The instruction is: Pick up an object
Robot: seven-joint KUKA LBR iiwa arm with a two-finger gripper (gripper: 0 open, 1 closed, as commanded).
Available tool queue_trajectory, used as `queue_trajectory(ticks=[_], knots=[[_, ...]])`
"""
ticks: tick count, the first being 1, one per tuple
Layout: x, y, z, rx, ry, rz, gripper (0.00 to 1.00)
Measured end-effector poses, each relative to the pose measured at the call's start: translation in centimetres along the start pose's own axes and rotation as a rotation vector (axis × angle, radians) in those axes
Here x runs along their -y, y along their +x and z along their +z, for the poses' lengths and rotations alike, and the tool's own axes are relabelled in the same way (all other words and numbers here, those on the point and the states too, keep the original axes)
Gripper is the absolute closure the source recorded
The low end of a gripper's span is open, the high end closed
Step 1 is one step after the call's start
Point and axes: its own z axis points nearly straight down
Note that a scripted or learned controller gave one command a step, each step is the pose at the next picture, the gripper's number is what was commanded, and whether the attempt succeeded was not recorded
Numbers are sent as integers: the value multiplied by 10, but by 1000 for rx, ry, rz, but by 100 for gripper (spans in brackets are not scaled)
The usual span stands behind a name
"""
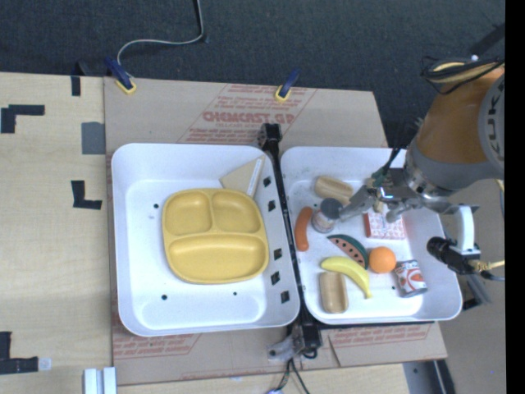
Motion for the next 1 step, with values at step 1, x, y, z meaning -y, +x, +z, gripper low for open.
queue_trajectory(ticks=[1], knots=[[42, -49, 121, 1, -2, 2, 0]])
